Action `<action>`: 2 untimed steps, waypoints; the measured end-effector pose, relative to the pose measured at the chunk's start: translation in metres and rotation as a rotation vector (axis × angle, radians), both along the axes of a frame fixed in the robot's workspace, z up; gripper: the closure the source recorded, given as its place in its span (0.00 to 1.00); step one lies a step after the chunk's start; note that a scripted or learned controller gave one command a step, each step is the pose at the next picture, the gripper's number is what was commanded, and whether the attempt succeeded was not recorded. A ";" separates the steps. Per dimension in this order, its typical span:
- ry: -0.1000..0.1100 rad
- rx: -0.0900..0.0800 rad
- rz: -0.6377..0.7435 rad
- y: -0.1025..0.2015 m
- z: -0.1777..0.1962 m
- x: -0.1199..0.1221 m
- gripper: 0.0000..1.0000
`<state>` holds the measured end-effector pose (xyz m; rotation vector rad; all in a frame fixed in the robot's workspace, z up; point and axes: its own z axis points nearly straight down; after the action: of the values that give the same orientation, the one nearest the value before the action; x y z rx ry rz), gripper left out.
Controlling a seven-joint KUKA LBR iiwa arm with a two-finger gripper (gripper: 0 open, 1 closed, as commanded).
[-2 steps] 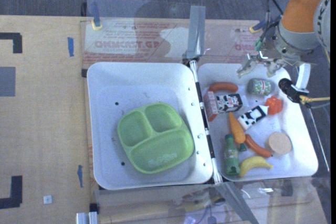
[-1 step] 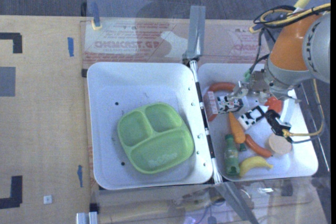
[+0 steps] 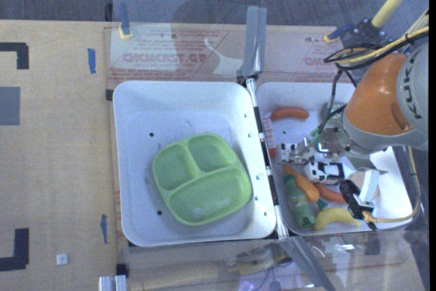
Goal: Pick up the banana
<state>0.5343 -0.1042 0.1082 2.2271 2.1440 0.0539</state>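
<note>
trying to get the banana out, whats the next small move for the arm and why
Probably shift the gripper toward the near edge of the right bin and lower it over the banana. The banana lies at the bin's near wall, beside the green bottle and carrot, while the gripper hangs farther back.

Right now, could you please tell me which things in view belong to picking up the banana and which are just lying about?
Part of the job:
- banana, at the right bin's near edge
- hand, above the right bin's middle

Just lying about:
- green divided plate in the left bin
- sausage
- carrot
- green bottle
- right bin
</note>
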 end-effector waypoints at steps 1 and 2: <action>0.058 0.013 -0.065 -0.036 0.134 0.027 0.00; 0.048 0.017 -0.174 0.001 0.010 -0.023 0.00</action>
<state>0.5113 -0.1031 0.1179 2.4383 1.9698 0.0118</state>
